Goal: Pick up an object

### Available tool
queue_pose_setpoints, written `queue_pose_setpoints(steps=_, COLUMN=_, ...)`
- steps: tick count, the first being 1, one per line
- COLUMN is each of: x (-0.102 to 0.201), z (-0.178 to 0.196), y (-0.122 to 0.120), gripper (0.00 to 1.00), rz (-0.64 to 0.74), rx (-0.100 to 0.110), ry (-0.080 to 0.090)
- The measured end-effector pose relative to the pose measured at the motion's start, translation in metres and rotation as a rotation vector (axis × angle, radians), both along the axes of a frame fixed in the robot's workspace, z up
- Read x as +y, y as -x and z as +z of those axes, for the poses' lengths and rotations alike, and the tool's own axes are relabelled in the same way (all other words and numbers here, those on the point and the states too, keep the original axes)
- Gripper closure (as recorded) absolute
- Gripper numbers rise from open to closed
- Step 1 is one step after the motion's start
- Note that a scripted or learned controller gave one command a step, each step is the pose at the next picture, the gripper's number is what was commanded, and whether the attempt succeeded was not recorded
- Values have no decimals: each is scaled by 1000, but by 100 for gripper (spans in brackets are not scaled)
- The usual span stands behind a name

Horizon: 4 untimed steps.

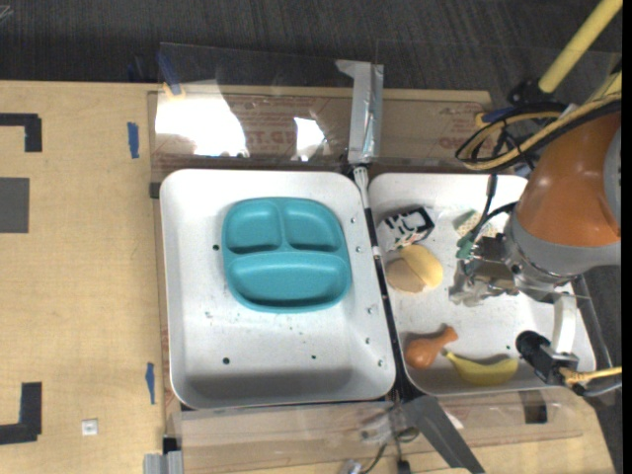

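The left bin (188,363) holds the biggest thing here, a teal divided plate (286,253), sitting a little toward twelve o'clock of that bin's middle; it looks like stiff, light, smooth plastic, broad and shallow, and I judge it a poor candidate for a two-finger grasp unless taken by its rim. The right bin (494,329) is where the arm (573,205) reaches in from three o'clock, and its gripper (479,275) hangs near the bin's centre over bare white floor; whether it is parted or closed I cannot tell, and nothing shows between its tips. The likeliest targets lie around it. At nine o'clock of the gripper, just beside it, sits a pale yellow rounded object (415,269), probably a light hollow toy food, smooth and apt to roll, best pinched across its narrower width. At six o'clock lies a yellow banana (482,366), slim and curved, likely light and firm, best taken across its middle. Touching its nine o'clock end is an orange drumstick-shaped toy (431,346), graspable at its narrow neck, though the banana crowds it. At eleven o'clock lies a small black-and-white item (407,223) near the dividing wall, flat-looking and hard to get under. The bin walls hem in everything near the edges.
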<state>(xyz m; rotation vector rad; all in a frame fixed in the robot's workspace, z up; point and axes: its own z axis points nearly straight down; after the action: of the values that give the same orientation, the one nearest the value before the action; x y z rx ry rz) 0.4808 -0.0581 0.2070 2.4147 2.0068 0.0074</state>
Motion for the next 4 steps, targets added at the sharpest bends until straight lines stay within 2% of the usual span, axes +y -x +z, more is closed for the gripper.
queue_pose_setpoints(steps=1, x=-1, z=-3, y=1, gripper=0, rz=-2, rx=6, ry=1)
queue_pose_setpoints(steps=2, x=56, z=-23, y=-33, gripper=0, rz=228, rx=4, ry=2)
queue_pose_setpoints(steps=3, x=14, z=-23, y=-47, gripper=0, rz=153, rx=4, ry=3)
queue_pose_setpoints(steps=4, x=37, z=-4, y=-82, gripper=0, rz=-41, rx=4, ry=1)
